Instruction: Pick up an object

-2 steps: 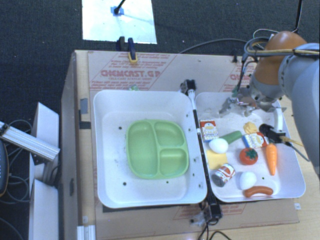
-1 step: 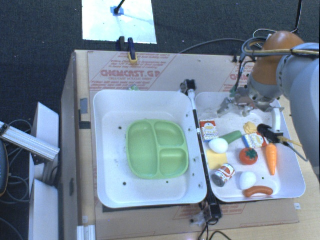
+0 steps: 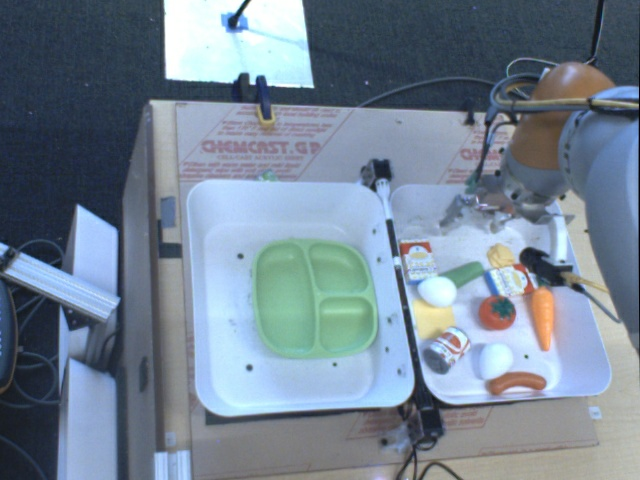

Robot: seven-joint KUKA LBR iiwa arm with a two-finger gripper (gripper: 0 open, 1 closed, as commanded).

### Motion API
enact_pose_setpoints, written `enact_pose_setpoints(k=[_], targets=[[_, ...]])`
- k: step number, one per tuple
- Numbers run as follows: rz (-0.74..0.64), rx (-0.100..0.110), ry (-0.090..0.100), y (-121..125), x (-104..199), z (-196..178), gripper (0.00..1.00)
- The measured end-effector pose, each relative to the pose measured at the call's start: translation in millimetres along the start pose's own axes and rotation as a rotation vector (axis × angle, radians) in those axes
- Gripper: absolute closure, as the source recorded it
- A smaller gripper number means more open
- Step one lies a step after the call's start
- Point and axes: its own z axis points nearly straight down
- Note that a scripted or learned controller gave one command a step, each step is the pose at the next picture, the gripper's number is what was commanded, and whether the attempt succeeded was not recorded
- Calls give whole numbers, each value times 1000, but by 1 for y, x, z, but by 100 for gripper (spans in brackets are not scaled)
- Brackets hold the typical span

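My gripper [image 3: 476, 214] hangs over the back of the right bin [image 3: 590, 353], open, with nothing between its fingers. Below it in that bin lie a red and white carton [image 3: 417, 260], a green cucumber [image 3: 463, 273], a white egg [image 3: 436, 291], a yellow cheese wedge [image 3: 431, 321], a small can [image 3: 447, 348], a second egg [image 3: 494, 360], a sausage [image 3: 517, 382], a tomato [image 3: 497, 312], a carrot [image 3: 542, 318] and a yellow packet [image 3: 507, 279]. The nearest items sit a short way in front of the gripper.
The left bin [image 3: 215, 298] holds a green divided plate [image 3: 314, 298]. A ridge [image 3: 393, 268] where the two bin walls meet separates the bins. The grey arm [image 3: 600, 148] comes in from the right, over the right bin's far corner.
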Motion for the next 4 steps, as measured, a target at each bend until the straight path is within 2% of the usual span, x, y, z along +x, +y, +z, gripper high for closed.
enact_pose_setpoints(k=[2,3,4], targets=[[-4,1,0,0,19,0,0],[0,0,0,0,6,0,0],[-3,0,0,0,14,0,0]])
